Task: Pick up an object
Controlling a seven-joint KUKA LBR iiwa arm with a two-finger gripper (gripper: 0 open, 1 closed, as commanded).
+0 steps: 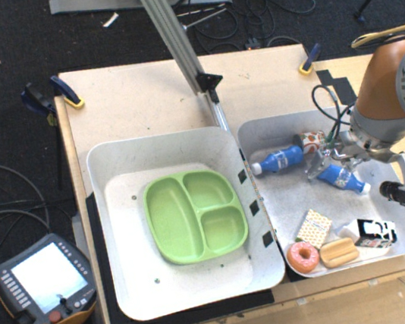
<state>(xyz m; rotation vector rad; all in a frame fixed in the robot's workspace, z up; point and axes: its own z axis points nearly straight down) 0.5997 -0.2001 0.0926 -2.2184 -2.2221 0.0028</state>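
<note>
My gripper (325, 161) is low over the right bin (399, 186), near its back middle. A blue bottle (279, 160) lies on its side just to the gripper's left. A second blue object (343, 177) lies right below and beside the gripper, partly covered by it. A small red and white can (312, 140) sits just behind the gripper. At the bin's front lie a checked cracker (313, 228), a pink donut (304, 256), a tan bun (338, 251) and a black and white item (376, 232).
The left bin (118, 210) holds a green divided plate (196, 214). A metal pole (178, 38) slants down to the wall between the bins. The grey arm with its orange band (389, 80) enters from the right. A teach pendant (43, 288) lies off the bench at the left.
</note>
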